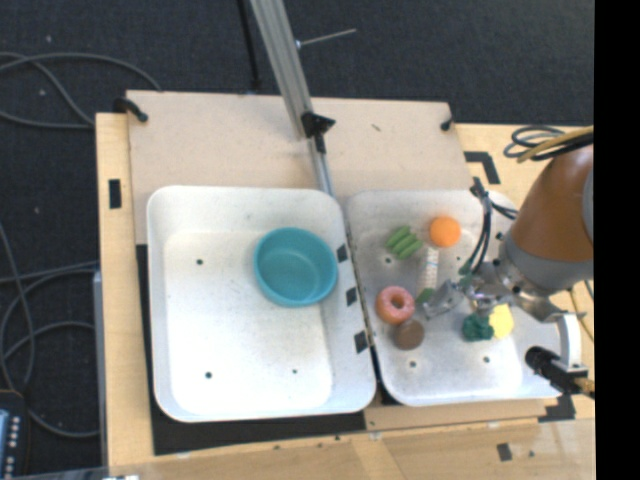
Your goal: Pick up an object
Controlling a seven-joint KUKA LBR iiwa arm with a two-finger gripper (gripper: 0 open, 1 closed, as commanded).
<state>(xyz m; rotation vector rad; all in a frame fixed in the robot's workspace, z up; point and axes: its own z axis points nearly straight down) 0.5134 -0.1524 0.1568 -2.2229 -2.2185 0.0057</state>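
Tool (pixel 447 299) over right bin (pixel 440 388)

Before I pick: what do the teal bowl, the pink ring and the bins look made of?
Teal bowl: probably hard plastic, with an even colour and a smooth, slightly glossy rim. Pink ring: looks matte and soft, maybe foam or rubber; too small to be sure. Left bin and right bin: white moulded plastic with rounded corners, dark-speckled.

Even, bright light (slightly soft focus), faint shadows.
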